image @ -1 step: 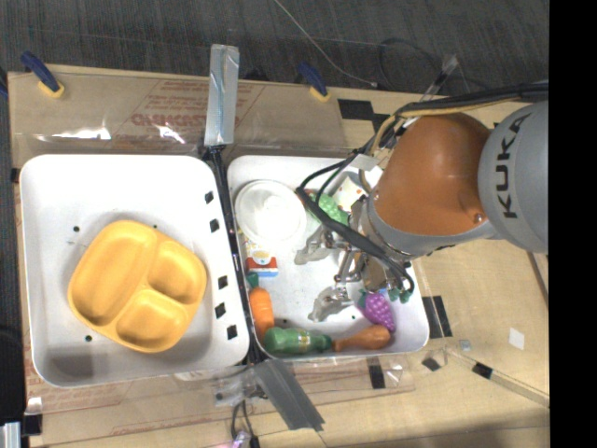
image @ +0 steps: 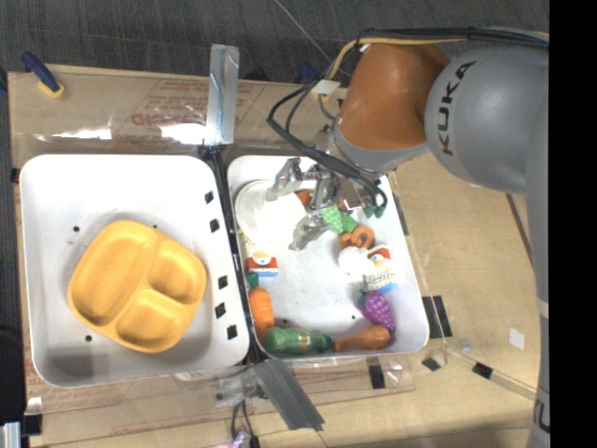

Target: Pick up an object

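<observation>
- Toys crowd the right bin (image: 280,171): a green piece (image: 334,218) and an orange ring (image: 355,239) near its back edge, a white carton (image: 377,274) and grapes (image: 378,308) along the right edge, a carrot (image: 261,308) and green bottle (image: 297,341) at the front-left corner.
- Gripper (image: 300,205) hangs over the back half of that bin, fingers spread, nothing between them.
- Risk: fingertips stand beside the green piece, not around it; closing here would likely catch nothing.
- Risk: neighbouring toys touch; a descent may nudge them or pinch two.
- Risk: cables (image: 298,110) loop near the back edge and may snag.
- Yellow tray (image: 137,284) lies in the left bin (image: 56,185), well apart.
</observation>
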